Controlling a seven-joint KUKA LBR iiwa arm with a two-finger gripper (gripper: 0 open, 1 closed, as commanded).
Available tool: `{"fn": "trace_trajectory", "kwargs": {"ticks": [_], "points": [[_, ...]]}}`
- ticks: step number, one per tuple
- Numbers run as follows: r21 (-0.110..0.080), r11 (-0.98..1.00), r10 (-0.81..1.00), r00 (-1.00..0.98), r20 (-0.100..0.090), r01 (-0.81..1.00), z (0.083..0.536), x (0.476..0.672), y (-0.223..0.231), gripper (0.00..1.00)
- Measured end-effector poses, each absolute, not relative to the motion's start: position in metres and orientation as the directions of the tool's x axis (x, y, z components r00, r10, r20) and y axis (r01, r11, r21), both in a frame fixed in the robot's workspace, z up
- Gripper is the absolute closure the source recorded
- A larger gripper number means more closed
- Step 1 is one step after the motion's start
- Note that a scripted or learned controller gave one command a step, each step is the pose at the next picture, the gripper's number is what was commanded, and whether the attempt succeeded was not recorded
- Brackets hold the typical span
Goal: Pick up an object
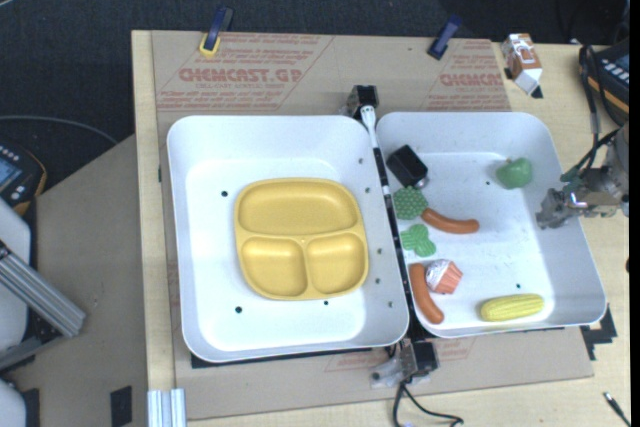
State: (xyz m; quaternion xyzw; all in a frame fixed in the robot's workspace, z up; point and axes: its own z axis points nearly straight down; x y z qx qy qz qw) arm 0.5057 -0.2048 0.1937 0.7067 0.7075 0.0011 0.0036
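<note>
Nothing is lifted yet: your gripper sits at the right bin edge, whether open or closed I cannot tell, nothing visibly held, while corn, sausages and green pieces lie untouched inside.

Yellow tray, yellow corn, orange sausage, white bins.

Even bright overhead light, soft shadows, slightly soft focus.

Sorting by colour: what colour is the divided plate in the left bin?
Yellow divided plate, camera view.
</note>
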Motion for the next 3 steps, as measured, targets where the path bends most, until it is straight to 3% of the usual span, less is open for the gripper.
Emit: {"fn": "trace_trajectory", "kwargs": {"ticks": [1, 2, 3], "points": [[0.006, 0.001, 1.000, -0.001, -0.003, 1.000, 0.227, 0.507, -0.205, 1.00], [0.006, 0.006, 1.000, -0.006, -0.001, 1.000, 0.232, 0.546, -0.170, 1.00], [0.004, 0.005, 1.000, -0.005, 0.000, 1.000, 0.219, 0.574, -0.131, 1.00]]}}
